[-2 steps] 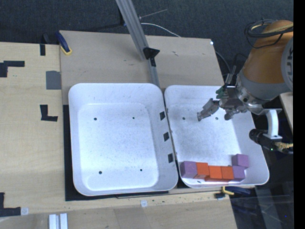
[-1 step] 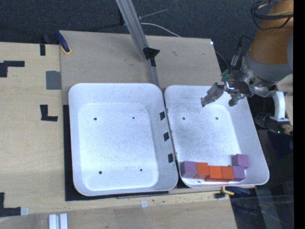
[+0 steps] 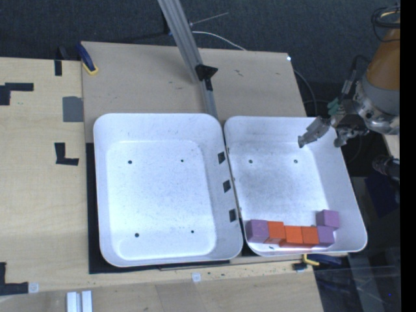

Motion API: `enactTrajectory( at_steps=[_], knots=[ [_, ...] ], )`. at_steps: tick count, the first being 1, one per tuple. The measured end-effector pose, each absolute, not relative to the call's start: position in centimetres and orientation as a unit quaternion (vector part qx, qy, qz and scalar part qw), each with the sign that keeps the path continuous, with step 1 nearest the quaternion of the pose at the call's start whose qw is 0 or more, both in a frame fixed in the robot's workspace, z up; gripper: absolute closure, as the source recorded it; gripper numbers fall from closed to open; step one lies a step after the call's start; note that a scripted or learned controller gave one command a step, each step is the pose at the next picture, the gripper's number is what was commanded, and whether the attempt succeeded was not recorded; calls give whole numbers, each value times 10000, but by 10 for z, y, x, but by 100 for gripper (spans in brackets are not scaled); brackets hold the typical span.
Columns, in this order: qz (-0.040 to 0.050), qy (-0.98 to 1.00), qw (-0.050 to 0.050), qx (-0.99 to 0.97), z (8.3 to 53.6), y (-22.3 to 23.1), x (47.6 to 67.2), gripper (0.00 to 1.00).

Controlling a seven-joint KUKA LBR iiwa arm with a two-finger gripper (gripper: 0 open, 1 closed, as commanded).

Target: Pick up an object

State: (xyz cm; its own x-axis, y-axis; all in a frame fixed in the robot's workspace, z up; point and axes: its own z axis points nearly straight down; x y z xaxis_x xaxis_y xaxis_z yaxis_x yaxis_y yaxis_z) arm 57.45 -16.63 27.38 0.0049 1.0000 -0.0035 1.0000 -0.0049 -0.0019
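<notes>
Two white bins sit side by side on the worktop [image 3: 260, 77]. The right bin [image 3: 338, 174] holds purple and orange blocks [image 3: 292, 231] crowded along its near wall; roughly six, edges blurring together. The gripper [image 3: 323, 132] hovers over that bin's far right rim, fingers spread, pinching nothing. The left bin [image 3: 104, 174] holds no blocks.

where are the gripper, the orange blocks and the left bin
gripper [image 3: 323, 134]: camera view, midway between its fingertips, over the right bin's upper right rim.
orange blocks [image 3: 294, 234]: camera view, top face of the middle block.
left bin [image 3: 156, 181]: camera view, its bare floor.
</notes>
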Motion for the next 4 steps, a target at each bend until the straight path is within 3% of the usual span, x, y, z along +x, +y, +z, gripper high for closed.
enactTrajectory(
  at_steps=[1,2,3,4],
  knots=[
    [-19,7099,-44,7043,187,-67,584,0],
    [5,7088,2,7055,192,-45,633,0],
    [27,7091,20,7051,250,-8,664,0],
    [-10,7079,3,7063,246,-10,662,0]
  ],
)
